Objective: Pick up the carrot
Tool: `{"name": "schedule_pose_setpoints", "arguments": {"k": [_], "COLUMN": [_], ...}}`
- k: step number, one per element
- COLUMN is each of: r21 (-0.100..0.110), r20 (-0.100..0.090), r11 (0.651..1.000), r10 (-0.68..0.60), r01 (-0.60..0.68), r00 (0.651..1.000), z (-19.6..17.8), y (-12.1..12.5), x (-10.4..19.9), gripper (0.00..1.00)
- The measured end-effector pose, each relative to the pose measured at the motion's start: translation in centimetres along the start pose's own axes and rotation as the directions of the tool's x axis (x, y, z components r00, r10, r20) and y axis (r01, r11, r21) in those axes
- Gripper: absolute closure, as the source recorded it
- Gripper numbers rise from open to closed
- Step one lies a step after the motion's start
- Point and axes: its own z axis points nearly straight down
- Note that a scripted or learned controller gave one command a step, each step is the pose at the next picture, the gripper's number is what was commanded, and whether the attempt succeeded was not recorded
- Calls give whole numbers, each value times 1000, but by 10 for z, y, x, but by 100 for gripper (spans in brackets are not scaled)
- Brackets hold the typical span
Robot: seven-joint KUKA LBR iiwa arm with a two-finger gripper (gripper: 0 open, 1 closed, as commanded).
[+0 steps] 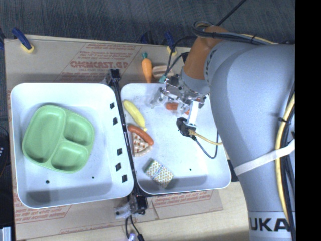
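carrot (146, 69) outside bins — tip half-hidden

We note two bins side by side on desk (75, 59). Left bin (20, 134) holds divided plate (57, 138). Right bin (200, 174) holds banana (134, 113), sausage (140, 133), waffle (140, 144), patterned block (160, 172). Carrot (146, 69) lies on desk behind right bin. Pincer (173, 98) over right bin's far end.

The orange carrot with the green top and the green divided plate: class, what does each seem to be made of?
The orange carrot with the green top looks like moulded toy plastic: even colour, smooth skin. The green divided plate also looks plastic, matte with soft rounded ridges. Neither can be confirmed by sight.
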Motion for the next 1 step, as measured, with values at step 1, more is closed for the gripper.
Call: {"name": "schedule_pose_setpoints", "arguments": {"k": [1], "r21": [3], "r20": [0], "r11": [1000], "r10": [-6], "r01": [6], "r00": [1000], "z": [-11], "y": [0], "x": [1], "gripper": [100]}}
